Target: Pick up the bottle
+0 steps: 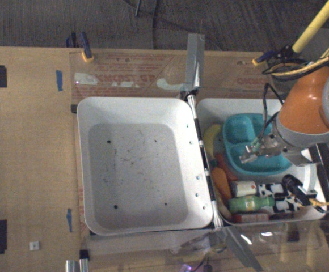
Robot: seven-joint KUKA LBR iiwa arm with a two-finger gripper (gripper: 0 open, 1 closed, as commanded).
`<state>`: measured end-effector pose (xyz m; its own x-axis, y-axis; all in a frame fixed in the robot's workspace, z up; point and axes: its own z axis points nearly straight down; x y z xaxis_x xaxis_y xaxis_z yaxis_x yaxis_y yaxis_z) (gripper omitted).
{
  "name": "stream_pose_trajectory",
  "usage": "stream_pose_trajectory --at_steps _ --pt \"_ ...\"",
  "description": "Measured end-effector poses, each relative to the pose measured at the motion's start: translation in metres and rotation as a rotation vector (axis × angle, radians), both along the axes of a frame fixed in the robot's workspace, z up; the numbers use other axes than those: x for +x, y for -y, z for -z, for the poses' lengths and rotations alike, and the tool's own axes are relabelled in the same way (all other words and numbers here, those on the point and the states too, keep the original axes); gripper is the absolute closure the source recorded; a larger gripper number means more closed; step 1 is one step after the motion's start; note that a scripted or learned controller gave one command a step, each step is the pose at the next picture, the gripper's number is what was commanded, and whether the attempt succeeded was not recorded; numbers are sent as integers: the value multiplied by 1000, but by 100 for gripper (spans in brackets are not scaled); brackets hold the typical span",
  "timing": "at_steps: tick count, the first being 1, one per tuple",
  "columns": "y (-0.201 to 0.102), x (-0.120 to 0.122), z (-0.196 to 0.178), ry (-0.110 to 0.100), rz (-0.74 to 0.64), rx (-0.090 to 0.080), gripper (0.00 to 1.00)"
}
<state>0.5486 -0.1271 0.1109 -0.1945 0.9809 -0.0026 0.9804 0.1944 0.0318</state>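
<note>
Hovering pincer [254, 150] over teal tray [241, 130], can't tell its state | green bottle [259, 202] lies well below, wedged among clutter | risk: grabs the tray or neighbours instead

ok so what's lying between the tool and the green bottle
In the camera view, the teal tray's lower rim and a small white container lie between the tool and the bottle.
</note>
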Motion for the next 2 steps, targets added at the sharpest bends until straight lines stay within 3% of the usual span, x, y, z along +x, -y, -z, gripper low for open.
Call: stream_pose_trajectory --at_steps 1,2 --pt "-2 -14 -86 -28 -205 -8 100" --pt "97 -7 -77 -26 -339 -12 100"
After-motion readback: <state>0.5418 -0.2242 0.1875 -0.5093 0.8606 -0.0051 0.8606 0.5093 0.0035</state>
